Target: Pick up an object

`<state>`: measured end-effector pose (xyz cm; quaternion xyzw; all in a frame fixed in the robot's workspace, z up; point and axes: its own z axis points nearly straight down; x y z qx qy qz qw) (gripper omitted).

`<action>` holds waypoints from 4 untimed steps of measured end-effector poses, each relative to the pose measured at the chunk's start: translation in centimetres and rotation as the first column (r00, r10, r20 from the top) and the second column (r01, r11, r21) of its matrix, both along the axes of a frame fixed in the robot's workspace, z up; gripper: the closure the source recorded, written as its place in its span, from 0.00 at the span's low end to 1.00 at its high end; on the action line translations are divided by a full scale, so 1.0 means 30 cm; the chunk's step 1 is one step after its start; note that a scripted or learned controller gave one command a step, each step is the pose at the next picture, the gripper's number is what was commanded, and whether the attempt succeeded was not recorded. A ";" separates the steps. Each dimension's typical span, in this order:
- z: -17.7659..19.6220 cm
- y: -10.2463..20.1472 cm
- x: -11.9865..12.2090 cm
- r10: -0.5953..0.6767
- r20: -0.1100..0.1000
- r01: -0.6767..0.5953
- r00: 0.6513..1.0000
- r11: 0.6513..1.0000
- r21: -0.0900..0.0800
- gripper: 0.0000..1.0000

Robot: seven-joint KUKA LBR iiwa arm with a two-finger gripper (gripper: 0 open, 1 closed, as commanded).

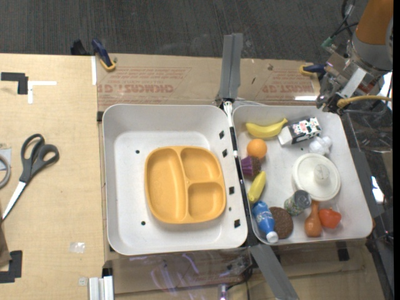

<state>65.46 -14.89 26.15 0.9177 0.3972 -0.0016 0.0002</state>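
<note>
Jaws apart or together, cannot tell, seemingly at right bin (pixel 357 186), arm (pixel 375 17) cropped

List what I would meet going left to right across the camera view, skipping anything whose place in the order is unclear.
black-handled metal scissors → yellow three-compartment plastic tray → round orange fruit → round white lidded dish

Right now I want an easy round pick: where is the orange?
In the camera view, the orange lies in the right bin near its left wall, just below the banana and above the purple toy.
</note>
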 end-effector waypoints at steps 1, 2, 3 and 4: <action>0.188 -0.228 -0.031 0.200 0.001 -0.200 0.980 0.980 0.000 1.00; 0.214 -0.226 -0.029 0.203 -0.003 -0.203 0.979 0.979 -0.002 1.00; 0.240 -0.225 -0.027 0.207 -0.006 -0.207 0.978 0.978 -0.003 1.00; -0.417 -0.012 -0.041 0.144 0.000 -0.144 0.990 0.990 0.002 1.00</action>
